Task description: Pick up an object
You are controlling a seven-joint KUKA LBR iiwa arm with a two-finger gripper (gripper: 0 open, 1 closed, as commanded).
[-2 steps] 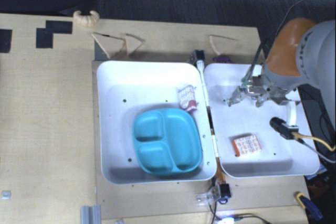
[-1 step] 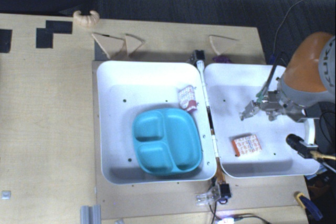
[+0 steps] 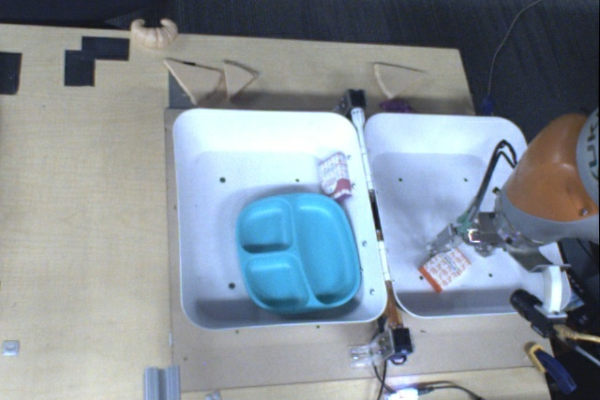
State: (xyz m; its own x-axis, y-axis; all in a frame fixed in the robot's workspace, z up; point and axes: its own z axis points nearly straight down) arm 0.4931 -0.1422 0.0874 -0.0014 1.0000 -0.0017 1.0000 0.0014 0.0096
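Observation:
In the right bin (image 3: pixel 422 159), an orange and white packet (image 3: pixel 444 269) lies flat near the front wall. My gripper (image 3: pixel 457 242) hangs low right over the packet's upper edge, reaching in from the right; whether it touches the packet I cannot tell. The arm's orange band (image 3: pixel 553 183) sits above it at the right edge. In the left bin (image 3: pixel 202 201), a blue divided plate (image 3: pixel 298 250) lies at the front centre. A small white and red packet (image 3: pixel 334 174) rests just behind the plate's far right corner.
The ridge between the two bins (image 3: pixel 373 201) runs front to back just left of my gripper. Cables and connectors (image 3: pixel 389 347) lie on the wooden bench in front of the bins.

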